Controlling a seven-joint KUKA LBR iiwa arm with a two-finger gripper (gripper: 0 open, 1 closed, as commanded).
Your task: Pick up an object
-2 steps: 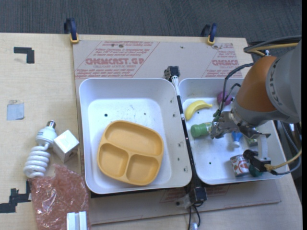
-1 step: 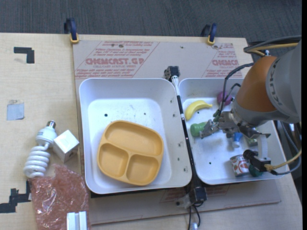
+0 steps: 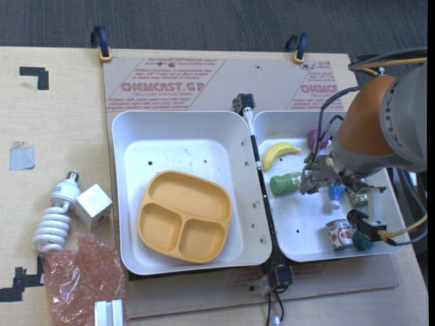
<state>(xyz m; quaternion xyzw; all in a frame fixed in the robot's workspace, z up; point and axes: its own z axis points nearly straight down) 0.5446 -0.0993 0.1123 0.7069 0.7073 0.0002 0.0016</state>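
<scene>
Reaching into the right bin (image 3: 380, 250), the gripper (image 3: 311, 182) hangs at the right end of a green bottle (image 3: 285, 182), which we take as the likeliest target. The bottle lies on its side just to the gripper's left in the camera view, touching or nearly so; its long axis runs left to right, pointing straight at the gripper. We judge the coming move depends on that line-up: a grasp across the short width should seat better than one along the length. We cannot tell whether the pincer is apart or together; the wrist hides it, and nothing shows between its tips.

The bottle looks small, green, rounded, with a paler band near its middle. Likely to roll if nudged.

Outward from the gripper: a yellow banana (image 3: 279, 153) above and left, a purple object (image 3: 317, 138) just above, a blue item (image 3: 335, 195) close on the right, a printed can (image 3: 339, 234) below right. Far left, in the left bin (image 3: 129, 202), sits an orange divided tray (image 3: 185, 216). A light bulb (image 3: 56, 217) lies on the bench beyond.
</scene>
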